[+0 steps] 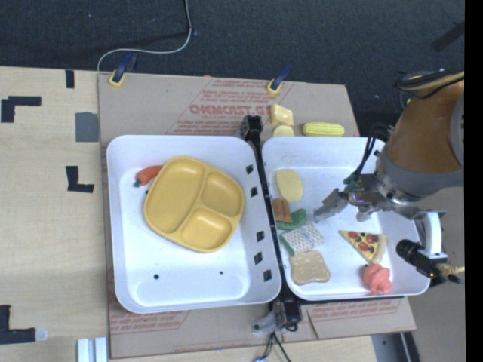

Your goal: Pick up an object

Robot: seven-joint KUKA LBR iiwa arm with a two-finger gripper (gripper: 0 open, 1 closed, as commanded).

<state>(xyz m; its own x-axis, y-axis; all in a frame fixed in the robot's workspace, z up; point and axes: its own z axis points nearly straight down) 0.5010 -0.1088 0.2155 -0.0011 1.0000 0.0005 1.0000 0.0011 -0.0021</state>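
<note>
From above, the gripper (330, 204) hangs over the right bin (332, 151) with fingers spread apart and nothing between them. Toy food sits below it: a pizza slice (364, 243), bread slice (310, 267), pale yellow piece (288, 185), pink piece (376, 277). A yellow divided plate (194, 203) fills the left bin (124, 225).
</note>
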